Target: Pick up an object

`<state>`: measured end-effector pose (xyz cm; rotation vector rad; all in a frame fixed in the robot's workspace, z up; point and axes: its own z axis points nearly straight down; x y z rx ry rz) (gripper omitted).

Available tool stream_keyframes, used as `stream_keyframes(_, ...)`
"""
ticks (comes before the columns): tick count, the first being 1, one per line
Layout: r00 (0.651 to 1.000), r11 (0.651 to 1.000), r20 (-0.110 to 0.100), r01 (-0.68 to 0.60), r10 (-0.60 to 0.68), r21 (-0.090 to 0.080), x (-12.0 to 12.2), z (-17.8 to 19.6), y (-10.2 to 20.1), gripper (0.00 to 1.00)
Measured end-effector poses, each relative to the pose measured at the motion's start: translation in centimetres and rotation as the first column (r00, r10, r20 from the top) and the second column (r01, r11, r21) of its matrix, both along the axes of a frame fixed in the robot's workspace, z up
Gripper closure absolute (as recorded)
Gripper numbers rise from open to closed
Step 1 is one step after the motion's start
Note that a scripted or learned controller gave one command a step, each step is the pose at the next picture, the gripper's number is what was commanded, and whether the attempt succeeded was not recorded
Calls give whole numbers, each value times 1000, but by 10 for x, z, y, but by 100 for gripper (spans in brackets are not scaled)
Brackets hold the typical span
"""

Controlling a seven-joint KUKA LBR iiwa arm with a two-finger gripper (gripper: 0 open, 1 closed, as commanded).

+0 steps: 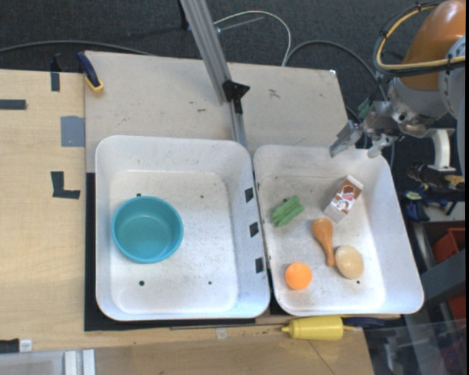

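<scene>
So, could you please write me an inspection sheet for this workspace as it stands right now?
Surface: two white bins side by side, left bin, right bin, on a bench.
Job's things: right bin holds a green piece, small carton, orange ball and drumstick toy.
Clutter: teal bowl in left bin; yellow bottle lying on the bench's front edge.
Grippers: gripper above the right bin's far right corner, holding nothing.
Cables: thin cables behind the bench.
Surroundings: grey pole slanting over the bench.
</scene>
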<state>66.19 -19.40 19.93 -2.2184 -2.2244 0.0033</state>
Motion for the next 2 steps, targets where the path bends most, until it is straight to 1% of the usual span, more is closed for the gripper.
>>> stream_keyframes(1,1000,1000,0,0,0,0,0,0,0,0)
stream_keyframes(2,1000,1000,-4,1,-1,1,-5,-44,-1,0)
